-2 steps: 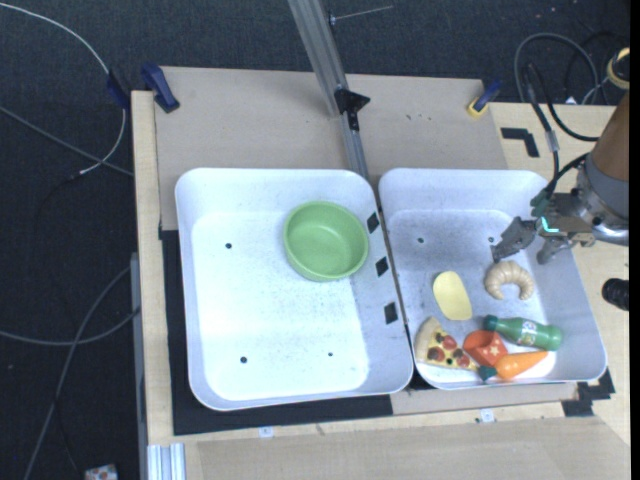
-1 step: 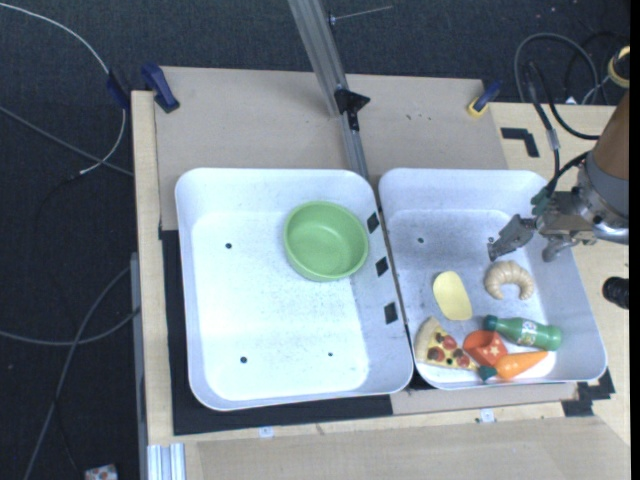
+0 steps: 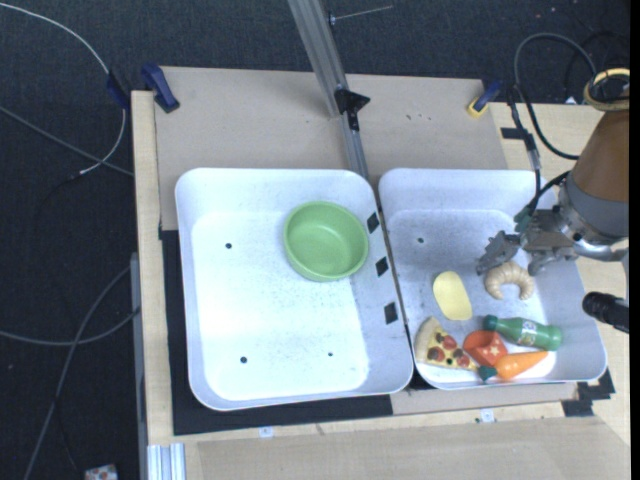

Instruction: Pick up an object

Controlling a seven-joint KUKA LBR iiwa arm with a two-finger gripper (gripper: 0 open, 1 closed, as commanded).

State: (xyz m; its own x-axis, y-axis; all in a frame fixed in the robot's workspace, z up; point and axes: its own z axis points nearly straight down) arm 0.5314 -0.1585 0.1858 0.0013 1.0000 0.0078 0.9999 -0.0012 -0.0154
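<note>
Fingers of the gripper [image 3: 505,251] are spread just above the croissant [image 3: 510,281]; a glancing close could nudge it toward the bottle [image 3: 523,331].

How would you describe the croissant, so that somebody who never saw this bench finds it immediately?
Start at the right white plastic bin, where the toy food lies. Near its right wall, just under the grey gripper, sits the tan curved toy croissant, right of the pale yellow oval piece. It is the only crescent-shaped, bread-coloured item; the neighbours below it are green, red and orange.
</note>
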